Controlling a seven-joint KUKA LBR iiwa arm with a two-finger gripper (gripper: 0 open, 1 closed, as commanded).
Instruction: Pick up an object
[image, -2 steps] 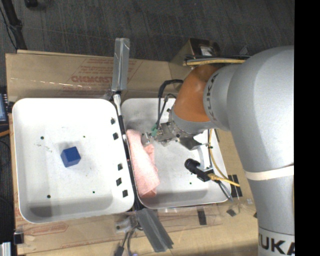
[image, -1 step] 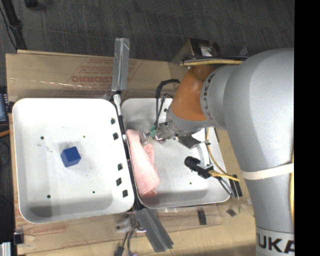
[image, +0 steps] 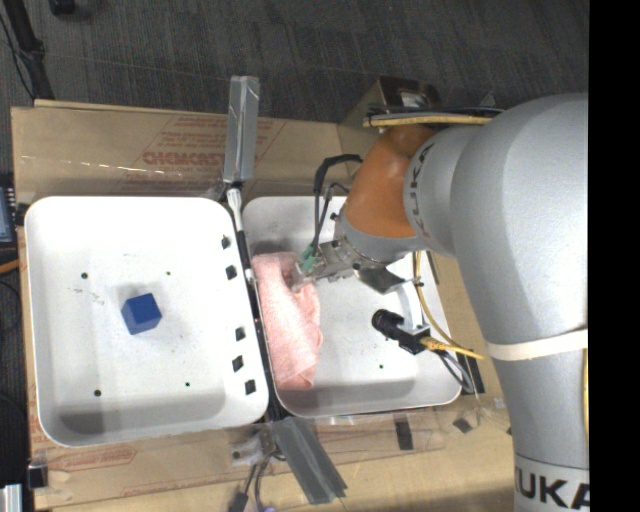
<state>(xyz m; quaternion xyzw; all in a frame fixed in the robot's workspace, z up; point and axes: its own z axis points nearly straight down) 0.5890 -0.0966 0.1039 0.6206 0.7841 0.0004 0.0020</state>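
I had the grey KUKA arm reaching in from the right of the frame, its orange band hanging over the upper part of the right-hand bin, and the gripper sat low at the top end of a pink cloth. The cloth lay crumpled in a long heap against that bin's left wall, just beside the divider between the two bins, which is why I judged the wrist had been brought so far toward the centre of the frame: the only soft, graspable thing on that side was pressed up against the edge. The fingers appeared to be touching the cloth's upper end, but from this slanted overhead view I could not tell whether they were spread, pressed together or pinching fabric; the wrist body hid most of them.

A small blue cube sat alone in the middle-left of the left-hand bin, well apart from the arm and untouched. Cables looped from the wrist across the right bin's floor, near a black fitting at centre right. Both bins rested on the cardboard-covered desk.

My reading was that the pick had not yet been proven: the cloth lay flat on the bin floor, no part of it lifted.
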